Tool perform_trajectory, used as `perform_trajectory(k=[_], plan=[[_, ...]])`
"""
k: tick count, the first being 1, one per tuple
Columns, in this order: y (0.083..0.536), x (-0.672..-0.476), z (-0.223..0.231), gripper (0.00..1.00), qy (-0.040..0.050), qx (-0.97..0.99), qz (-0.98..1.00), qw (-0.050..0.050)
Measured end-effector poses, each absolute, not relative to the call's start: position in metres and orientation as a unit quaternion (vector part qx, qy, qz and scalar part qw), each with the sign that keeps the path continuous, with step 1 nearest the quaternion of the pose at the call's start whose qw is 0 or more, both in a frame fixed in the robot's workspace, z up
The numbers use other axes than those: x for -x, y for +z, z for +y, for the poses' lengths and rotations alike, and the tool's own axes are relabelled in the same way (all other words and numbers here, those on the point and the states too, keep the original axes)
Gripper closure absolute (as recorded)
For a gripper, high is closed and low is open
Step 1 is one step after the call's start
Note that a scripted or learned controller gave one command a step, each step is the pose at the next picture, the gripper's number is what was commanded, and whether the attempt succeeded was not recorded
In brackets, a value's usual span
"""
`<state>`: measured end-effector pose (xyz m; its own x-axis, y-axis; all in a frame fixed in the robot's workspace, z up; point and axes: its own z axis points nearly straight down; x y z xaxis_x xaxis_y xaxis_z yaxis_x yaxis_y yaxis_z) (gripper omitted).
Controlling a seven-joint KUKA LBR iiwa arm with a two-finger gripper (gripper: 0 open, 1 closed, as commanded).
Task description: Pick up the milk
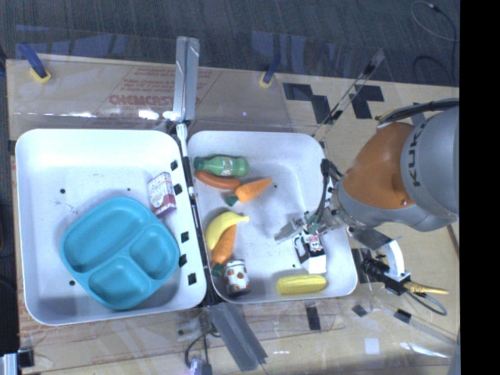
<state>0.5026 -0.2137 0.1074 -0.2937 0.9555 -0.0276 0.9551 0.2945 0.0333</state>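
**binwatcher:** The gripper is low over the right bin, lower-right part of it, just above the corn cob. Honestly can't tell how wide it's set from this angle, and I don't see anything held in it.

**kuka_fan:** And the milk?

**binwatcher:** The milk carton is in the left bin, centre-left of the frame. It's up against the wall the bins share and just off the upper-right corner of the blue divided plate. Well apart from the gripper.

**kuka_fan:** Anything else over by the arm?

**binwatcher:** Green bottle and carrot higher up, banana and a small can on the bin's left side.
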Motion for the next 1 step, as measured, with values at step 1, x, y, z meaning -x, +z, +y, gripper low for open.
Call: perform_trajectory(k=[1], plan=[[0.0928,-0.544,-0.196,0.0,-0.0001,-0.62,0.784,0.0]])
